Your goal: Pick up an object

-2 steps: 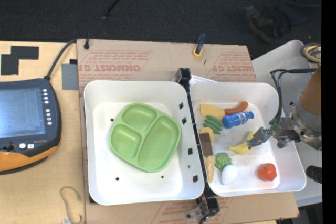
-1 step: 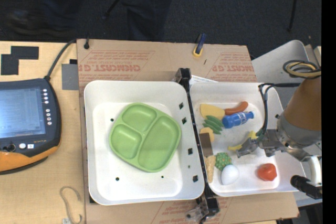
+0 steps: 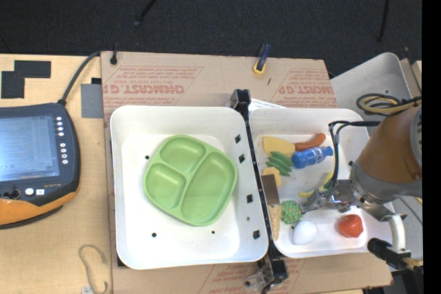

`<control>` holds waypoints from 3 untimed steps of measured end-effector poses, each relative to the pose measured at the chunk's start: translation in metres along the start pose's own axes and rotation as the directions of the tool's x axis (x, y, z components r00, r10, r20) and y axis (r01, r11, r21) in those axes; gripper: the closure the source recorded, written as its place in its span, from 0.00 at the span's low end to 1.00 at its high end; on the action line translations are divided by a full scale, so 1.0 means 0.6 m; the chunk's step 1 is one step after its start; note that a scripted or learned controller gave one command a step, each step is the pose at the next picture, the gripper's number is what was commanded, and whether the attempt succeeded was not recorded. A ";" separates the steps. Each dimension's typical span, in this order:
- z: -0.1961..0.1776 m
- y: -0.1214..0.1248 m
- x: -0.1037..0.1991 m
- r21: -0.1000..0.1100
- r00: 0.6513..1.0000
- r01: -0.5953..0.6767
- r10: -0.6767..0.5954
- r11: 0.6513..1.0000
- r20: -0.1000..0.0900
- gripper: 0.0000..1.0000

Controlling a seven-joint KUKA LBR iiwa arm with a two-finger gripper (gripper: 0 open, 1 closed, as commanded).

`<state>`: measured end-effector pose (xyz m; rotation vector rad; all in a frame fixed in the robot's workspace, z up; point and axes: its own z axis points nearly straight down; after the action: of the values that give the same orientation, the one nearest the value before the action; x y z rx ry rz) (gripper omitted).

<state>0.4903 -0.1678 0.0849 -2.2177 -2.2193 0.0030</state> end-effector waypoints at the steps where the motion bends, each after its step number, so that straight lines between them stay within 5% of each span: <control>1: -0.022 0.001 -0.004 -0.002 1.000 -0.006 0.006 1.000 -0.001 1.00; 3: -0.208 0.008 -0.024 -0.005 1.000 -0.001 0.001 1.000 0.002 1.00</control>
<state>0.4956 -0.1823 0.2097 -2.2217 -2.2218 0.0001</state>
